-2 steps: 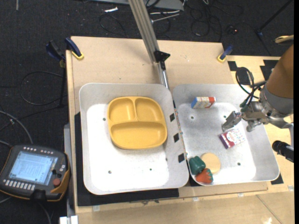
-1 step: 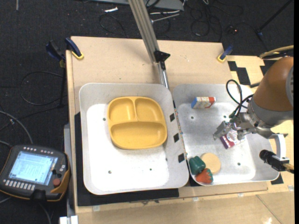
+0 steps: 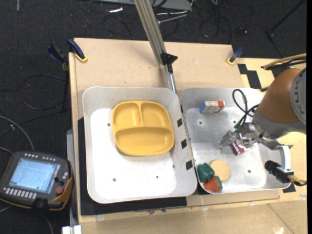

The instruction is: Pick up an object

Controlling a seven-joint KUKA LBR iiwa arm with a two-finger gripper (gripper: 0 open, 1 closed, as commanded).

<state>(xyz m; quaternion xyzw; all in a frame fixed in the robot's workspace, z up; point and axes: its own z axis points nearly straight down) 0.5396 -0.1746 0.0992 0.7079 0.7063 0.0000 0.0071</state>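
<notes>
My gripper (image 3: 235, 143) is low inside the right bin (image 3: 253, 179), near its middle. The grey arm (image 3: 282, 108) comes in from the right. A small magenta object (image 3: 238, 149) lies right at the gripper's tip, partly covered by it. A white box with red and blue ends (image 3: 212, 106) lies at the bin's back. At the front left corner sit a green piece (image 3: 204, 170), a red piece (image 3: 213, 183) and a flat tan disc (image 3: 221, 168), close together.
The left bin (image 3: 97, 179) holds a yellow divided plate (image 3: 143, 128). A slanted metal pole (image 3: 152, 26) rises behind the bins. A teach pendant (image 3: 34, 177) lies off the bench at the left. Black clips (image 3: 185, 143) line the seam between the bins.
</notes>
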